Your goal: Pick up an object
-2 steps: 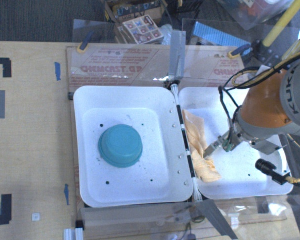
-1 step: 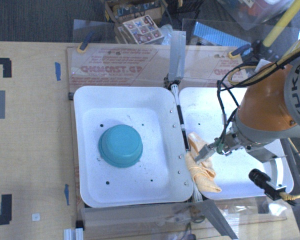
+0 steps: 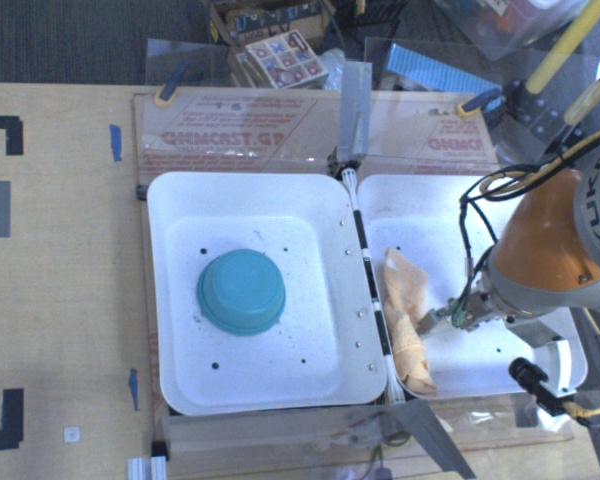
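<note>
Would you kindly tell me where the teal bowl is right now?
The teal bowl sits upside down near the middle of the left bin, apart from the tan cloth lying in the right bin beside the divider.

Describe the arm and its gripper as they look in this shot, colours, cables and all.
The arm reaches in from the right: a rounded orange band above the wrist, with grey casing at the picture's edge. Thin black cables loop along its left side. The gripper is small, dark and slim, with a bit of green at its base. A black knob sticks out below the wrist.
</note>
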`<state>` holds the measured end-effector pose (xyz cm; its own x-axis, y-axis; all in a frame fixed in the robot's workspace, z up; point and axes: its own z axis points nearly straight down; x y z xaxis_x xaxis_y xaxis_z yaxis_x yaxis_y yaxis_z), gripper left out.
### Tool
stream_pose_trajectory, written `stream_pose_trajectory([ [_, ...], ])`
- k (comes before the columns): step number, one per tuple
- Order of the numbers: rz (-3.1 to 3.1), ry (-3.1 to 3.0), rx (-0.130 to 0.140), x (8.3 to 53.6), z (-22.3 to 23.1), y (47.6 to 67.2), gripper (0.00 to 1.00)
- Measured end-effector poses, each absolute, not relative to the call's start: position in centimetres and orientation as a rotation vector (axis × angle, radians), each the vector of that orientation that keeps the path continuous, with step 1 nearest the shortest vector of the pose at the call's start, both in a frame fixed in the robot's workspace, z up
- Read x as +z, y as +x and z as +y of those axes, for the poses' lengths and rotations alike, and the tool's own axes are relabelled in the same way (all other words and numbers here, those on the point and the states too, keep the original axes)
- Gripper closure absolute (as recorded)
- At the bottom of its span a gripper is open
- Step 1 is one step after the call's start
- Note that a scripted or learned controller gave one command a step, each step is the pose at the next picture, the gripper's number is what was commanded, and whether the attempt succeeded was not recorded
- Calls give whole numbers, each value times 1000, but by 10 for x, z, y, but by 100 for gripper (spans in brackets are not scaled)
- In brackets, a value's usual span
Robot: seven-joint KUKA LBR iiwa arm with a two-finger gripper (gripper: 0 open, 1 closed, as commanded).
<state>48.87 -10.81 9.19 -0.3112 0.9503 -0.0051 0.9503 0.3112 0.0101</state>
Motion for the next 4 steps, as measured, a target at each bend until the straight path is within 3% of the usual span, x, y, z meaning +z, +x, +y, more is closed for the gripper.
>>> stream_pose_trajectory([
  [1, 2657, 1648, 9, 91, -100, 577, 0],
  [2, 2542, 1842, 2, 94, -99, 516, 0],
  [3, 2346, 2070, 10, 91, -105, 585, 0],
  [4, 2418, 1984, 11, 92, -95, 568, 0],
])
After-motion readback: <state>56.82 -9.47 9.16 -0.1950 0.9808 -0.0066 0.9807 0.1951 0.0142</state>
